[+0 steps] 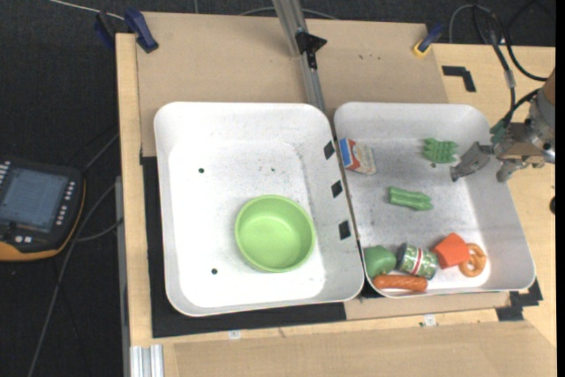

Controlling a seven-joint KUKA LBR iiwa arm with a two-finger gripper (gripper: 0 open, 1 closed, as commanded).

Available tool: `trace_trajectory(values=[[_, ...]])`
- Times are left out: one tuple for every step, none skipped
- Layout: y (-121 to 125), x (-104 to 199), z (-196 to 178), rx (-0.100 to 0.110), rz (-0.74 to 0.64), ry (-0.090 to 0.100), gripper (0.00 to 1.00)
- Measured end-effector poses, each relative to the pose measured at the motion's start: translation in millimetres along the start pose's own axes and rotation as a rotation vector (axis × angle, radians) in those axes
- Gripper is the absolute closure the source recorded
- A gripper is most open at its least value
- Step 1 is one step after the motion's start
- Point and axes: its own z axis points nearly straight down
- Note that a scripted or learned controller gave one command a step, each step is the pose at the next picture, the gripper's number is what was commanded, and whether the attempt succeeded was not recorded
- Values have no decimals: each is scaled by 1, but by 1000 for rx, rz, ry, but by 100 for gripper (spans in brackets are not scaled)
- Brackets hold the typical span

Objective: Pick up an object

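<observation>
In the camera view, the gripper (484, 165) hangs over the right bin (402, 115) near its three o'clock rim, its two fingers spread apart with nothing between them. The nearest object, a small green toy (439, 150), lies just beside it toward ten o'clock, while a green oblong piece (410, 199) lies farther off toward eight o'clock, its long axis running roughly nine-to-three.

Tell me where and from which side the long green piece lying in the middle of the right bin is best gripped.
Probably from straight above, closing across the narrow width at mid-length. The long green piece lies flat on the right bin floor, its long axis running roughly left-right, apart from its neighbours, so both long sides look free.
</observation>
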Motion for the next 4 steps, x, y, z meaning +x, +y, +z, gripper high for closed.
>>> trace_trajectory(values=[[0, 2, 42, -1, 0, 0, 0], [-2, 9, 87, -1, 0, 0, 0], [-1, 9, 74, -6, 0, -1, 100], [-7, 8, 14, -10, 0, -3, 100]])
